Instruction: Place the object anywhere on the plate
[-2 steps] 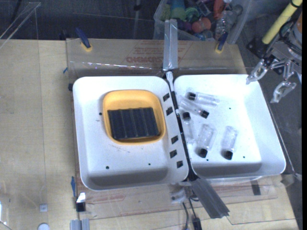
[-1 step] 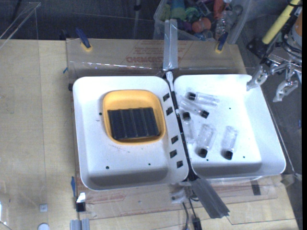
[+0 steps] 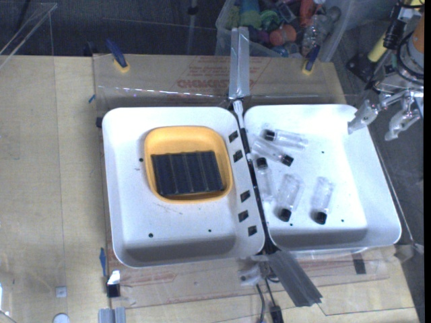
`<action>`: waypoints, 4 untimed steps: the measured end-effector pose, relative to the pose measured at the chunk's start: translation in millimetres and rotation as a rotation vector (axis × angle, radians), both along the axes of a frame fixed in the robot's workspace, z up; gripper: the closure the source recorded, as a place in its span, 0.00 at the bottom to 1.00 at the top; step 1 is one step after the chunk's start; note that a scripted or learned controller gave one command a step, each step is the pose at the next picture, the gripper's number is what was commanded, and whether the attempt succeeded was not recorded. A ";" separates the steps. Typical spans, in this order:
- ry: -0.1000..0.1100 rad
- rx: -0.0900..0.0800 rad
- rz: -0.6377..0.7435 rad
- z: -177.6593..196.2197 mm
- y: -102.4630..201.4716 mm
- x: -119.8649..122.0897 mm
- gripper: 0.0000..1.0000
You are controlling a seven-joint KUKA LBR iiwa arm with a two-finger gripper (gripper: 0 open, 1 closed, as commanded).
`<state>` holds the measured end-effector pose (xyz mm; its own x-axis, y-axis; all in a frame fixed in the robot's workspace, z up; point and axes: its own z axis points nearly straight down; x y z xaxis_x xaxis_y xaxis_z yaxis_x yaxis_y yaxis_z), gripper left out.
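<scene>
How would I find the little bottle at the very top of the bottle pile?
Look in the right bin, the one without the yellow plate. Clear vials with black caps lie scattered there. Yours is the top vial, farthest from the front edge, lying sideways with its cap pointing at the divider.

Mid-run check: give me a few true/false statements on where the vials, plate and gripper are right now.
1. The yellow plate sits in the left bin. True.
2. A vial lies on the plate. False: the vials all lie in the right bin.
3. The gripper is at the right bin's far right corner. True.
4. The gripper holds a vial. False: nothing shows between its fingers.
</scene>
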<state>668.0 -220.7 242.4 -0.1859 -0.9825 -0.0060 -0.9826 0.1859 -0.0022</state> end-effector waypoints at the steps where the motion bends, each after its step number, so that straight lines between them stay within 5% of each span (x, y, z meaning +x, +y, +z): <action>1: 0.001 0.000 0.355 -19.9 -0.3 -0.5 0.00; 4: -0.006 -0.005 1.180 -0.1 19.6 0.1 0.00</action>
